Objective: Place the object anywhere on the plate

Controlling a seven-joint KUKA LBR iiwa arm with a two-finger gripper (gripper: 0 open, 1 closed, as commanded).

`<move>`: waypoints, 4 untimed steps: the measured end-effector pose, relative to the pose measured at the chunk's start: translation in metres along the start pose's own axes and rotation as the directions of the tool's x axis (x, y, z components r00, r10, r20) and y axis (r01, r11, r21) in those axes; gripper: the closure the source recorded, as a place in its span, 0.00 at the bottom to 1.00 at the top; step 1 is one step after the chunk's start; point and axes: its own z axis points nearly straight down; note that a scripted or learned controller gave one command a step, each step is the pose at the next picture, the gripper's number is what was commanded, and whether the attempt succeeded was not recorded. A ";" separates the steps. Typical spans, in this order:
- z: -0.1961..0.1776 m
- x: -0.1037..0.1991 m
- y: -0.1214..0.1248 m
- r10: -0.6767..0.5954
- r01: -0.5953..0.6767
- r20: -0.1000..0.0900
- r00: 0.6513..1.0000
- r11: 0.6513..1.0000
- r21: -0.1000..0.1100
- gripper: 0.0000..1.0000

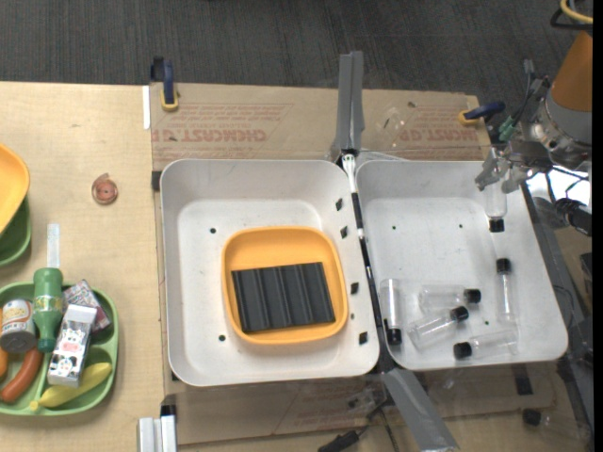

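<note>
An orange plate lies in the middle of the left bin, and a dark grey ribbed slab rests on it. My gripper is over the far right corner of the right bin, well away from the plate. A clear tube with a black cap at its lower end hangs upright from the fingers, which are shut on its top.
Several more clear black-capped tubes lie along the near and right sides of the right bin. On the wooden bench at the left stand a green tray of toy food and a yellow bowl. A metal divider separates the bins.
</note>
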 end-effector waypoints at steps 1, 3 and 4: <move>-0.081 -0.012 0.022 -0.204 0.204 0.001 0.979 0.979 -0.002 1.00; -0.194 -0.023 0.023 -0.651 0.651 0.003 0.759 0.759 -0.003 1.00; -0.244 -0.023 0.023 -0.715 0.715 0.003 0.699 0.699 -0.003 1.00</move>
